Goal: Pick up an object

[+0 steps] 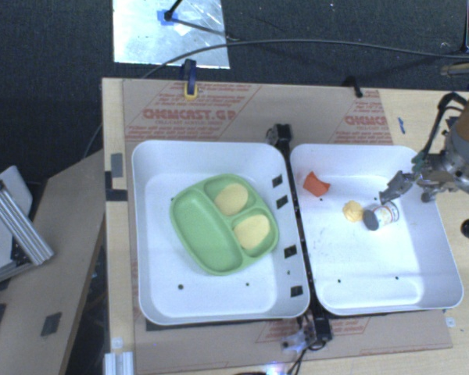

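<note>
White bin on the right [422, 287] is seen to carry a small grey jar [381, 216], lying beside a yellow piece [352, 210], and the gripper [397, 187] is lowered just beside it, its state cannot be told.

A green divided plate [205, 237] carrying two pale yellow pieces [232, 199] sits in one white bin [164, 186], while the other white bin [422, 280] holds an orange scrap [316, 183], a yellow lump [352, 210] and a grey-and-white can [381, 216].

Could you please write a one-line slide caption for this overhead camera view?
KUKA arm's tool poised above a small can in the right bin; green divided plate in the left bin.
</note>
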Tool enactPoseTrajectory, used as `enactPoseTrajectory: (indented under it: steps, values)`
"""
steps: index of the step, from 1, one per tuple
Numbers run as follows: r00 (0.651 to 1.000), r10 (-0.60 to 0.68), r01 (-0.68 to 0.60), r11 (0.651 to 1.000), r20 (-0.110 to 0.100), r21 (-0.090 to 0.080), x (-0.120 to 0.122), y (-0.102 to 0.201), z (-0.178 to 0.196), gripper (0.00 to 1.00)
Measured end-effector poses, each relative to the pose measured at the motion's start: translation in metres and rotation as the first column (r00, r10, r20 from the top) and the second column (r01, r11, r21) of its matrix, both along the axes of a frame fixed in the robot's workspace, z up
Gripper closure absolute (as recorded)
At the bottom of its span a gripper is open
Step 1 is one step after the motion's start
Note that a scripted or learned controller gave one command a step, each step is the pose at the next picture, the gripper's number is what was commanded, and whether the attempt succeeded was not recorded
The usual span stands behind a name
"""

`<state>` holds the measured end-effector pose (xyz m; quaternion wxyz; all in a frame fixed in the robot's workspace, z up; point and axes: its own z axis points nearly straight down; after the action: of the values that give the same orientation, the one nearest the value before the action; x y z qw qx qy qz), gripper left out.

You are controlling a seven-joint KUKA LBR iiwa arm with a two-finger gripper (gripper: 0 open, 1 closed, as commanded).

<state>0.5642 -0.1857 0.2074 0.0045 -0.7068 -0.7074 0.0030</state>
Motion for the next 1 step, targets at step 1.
enactPoseTrajectory:
  steps: [1]
  values:
    - [1.0, 0.003, -0.003, 1.0, 0.012, -0.003, 0.0029, 0.0005, 0.0069, 0.0]
